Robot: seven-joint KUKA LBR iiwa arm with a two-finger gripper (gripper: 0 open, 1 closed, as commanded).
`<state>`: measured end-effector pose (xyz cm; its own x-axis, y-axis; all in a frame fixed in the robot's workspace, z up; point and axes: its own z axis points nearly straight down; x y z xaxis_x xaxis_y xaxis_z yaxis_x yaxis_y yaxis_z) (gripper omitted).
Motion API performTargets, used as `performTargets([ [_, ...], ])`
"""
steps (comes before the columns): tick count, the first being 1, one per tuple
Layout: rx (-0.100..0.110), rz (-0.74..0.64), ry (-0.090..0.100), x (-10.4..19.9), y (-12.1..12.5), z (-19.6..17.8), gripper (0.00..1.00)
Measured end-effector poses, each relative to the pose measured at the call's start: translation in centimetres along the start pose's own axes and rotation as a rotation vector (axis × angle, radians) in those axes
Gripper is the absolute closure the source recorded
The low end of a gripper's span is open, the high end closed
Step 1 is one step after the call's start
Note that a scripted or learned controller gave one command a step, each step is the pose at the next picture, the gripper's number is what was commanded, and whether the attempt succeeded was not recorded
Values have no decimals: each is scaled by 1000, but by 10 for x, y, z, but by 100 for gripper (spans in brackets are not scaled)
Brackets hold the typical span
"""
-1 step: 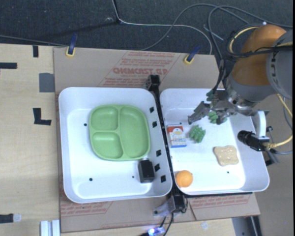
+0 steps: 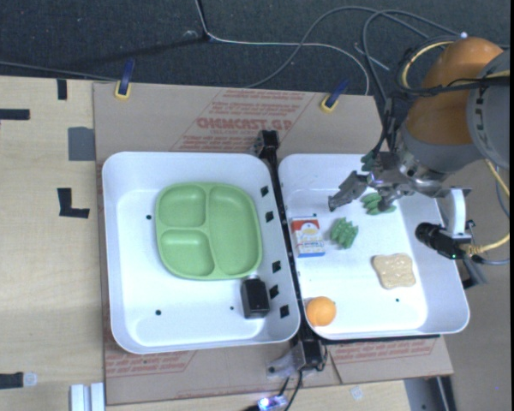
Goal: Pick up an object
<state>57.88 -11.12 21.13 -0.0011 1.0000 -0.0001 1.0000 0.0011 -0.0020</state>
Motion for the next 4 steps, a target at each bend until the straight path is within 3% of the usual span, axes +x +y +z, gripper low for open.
performTargets([
  [2,-4,1,-3,9,3,120,0],
  [3,-9,0,-1,8,7,120,0],
  [4,-22,-1,-2,9,11,107,100],
])
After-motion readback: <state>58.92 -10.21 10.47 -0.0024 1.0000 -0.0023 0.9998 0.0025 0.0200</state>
